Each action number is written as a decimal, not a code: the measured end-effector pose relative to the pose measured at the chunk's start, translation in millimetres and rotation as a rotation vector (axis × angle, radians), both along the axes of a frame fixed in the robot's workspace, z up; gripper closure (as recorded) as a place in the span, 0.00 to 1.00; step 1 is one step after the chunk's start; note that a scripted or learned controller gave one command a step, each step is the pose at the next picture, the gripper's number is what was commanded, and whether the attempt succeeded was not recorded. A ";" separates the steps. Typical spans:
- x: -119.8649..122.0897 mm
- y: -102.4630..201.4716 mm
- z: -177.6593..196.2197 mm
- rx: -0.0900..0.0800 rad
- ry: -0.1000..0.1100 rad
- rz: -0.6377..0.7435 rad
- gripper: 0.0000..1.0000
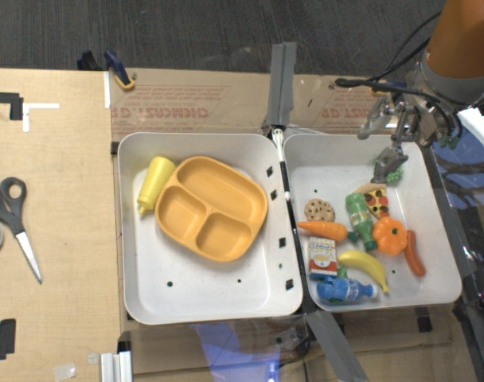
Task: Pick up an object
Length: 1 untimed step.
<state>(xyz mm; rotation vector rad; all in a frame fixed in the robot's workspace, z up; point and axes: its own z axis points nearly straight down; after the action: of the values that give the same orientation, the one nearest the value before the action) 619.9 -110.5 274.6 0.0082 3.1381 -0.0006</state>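
The arm's metal hand [392, 164] hangs over the far right part of the right bin [441, 285]. Its grey fingers [388, 162] point down toward a small green piece [394, 177] by the bin's far wall; whether they are spread or pressed together I cannot tell. Above it sits the smooth orange band [462, 22] of the arm, with dark cables looping beside it.

The right bin is shallow white plastic with rounded corners, and the toys to pick from are bunched in its middle and near part:
- a round speckled cookie [318, 210]
- a tapered orange carrot [323, 230]
- a green bottle [359, 215]
- a wedge of pizza [376, 202]
- a ribbed orange pumpkin [391, 235]
- a curved yellow banana [367, 267]
- a slim red sausage [415, 255]
- a small printed carton [322, 257]
- a clear blue bottle [343, 291] lying on its side

The left bin [146, 293] holds a glossy orange divided plate [209, 208] with three compartments. A yellow squeeze bottle [154, 183] lies against its left edge.

On the pale wooden surface [51, 213] to the left lie grey-handled scissors [17, 225]. Brown cardboard [186, 106] lies behind the bins.
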 end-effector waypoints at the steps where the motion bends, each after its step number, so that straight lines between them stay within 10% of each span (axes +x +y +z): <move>1: -43.5 -9.1 -91.7 0.001 0.002 -0.069 0.00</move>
<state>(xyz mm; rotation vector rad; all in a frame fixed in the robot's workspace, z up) 576.4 -119.7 182.8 0.1167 3.1376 0.0002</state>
